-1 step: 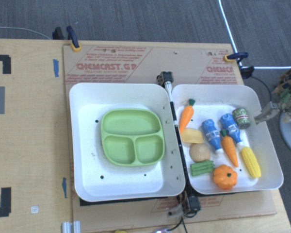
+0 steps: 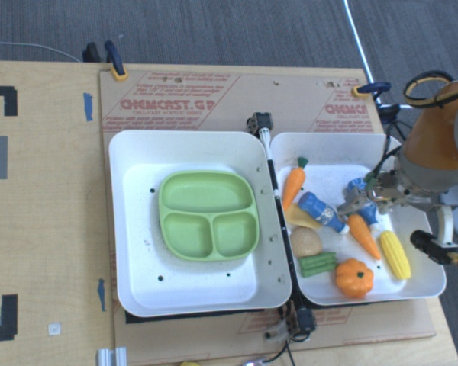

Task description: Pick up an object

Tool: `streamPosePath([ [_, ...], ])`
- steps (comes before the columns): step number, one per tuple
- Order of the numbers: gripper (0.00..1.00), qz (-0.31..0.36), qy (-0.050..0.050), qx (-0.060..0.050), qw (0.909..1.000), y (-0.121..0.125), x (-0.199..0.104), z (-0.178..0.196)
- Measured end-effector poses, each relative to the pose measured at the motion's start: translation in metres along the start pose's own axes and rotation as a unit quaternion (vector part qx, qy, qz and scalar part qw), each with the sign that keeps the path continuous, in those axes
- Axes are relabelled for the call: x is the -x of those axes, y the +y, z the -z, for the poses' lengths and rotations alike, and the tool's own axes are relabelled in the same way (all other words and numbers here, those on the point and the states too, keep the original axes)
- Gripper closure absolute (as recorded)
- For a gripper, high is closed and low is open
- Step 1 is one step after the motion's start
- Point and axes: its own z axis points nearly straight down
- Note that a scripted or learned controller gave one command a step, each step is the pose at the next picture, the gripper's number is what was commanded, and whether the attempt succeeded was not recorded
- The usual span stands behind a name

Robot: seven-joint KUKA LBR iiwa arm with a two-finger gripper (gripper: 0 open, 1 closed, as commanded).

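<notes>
Two-finger metal gripper low in right shallow white bin, at upper end of small orange plastic carrot — finger opening can't tell, grasp unconfirmed. Blue plastic cylinder just left; yellow corn cob beside carrot.

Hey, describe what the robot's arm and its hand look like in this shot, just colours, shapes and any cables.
The arm enters from the right as a rounded orange band above a grey wrist section. Looped yellow and black cables sit at its top. The hand is a compact grey metal piece with small blue parts around it, over the right bin. A black fitting projects below the wrist.
</notes>
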Motion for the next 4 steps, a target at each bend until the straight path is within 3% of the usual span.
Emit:
streamPosePath([
  [1, 1.00, 0.000, -0.001, 0.003, 1.0000, 0.001, 0.001, 0.012],
  [2, 0.00, 0.000, -0.001, 0.003, 1.0000, 0.001, 0.001, 0.011],
  [3, 0.00, -0.001, -0.001, 0.002, 1.0000, -0.060, -0.025, -0.021],
  [4, 1.00, -0.001, -0.003, 0.006, 1.0000, -0.058, -0.024, -0.010],
])
